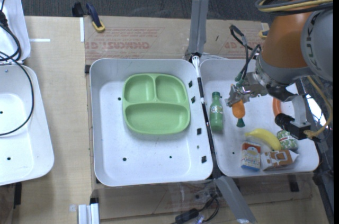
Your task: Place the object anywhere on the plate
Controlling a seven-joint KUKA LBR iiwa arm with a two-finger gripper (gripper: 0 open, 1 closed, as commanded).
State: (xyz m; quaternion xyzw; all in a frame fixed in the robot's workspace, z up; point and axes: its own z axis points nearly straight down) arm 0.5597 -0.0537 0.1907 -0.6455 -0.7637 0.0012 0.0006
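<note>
while the green divided plate (157, 104) waits in the left bin (100, 127), the gripper (239, 99) hangs over the right bin (225, 164) with an orange toy carrot (239, 110) pinched between its fingers, the leafy green end pointing down and hanging clear of the bin floor. it looks like a small moulded plastic piece, so probably light and rigid, smooth enough to slip if the pinch is shallow; the thicker orange body seems the safest place to grip, not the narrow green tip. beside it in the same bin are a green bottle (216, 110) against the dividing wall, a banana (264, 138), two small cartons (251, 156) and a red-and-green item at the far edge. the plate's three compartments lie well apart from the carrot, across the divider.
</note>
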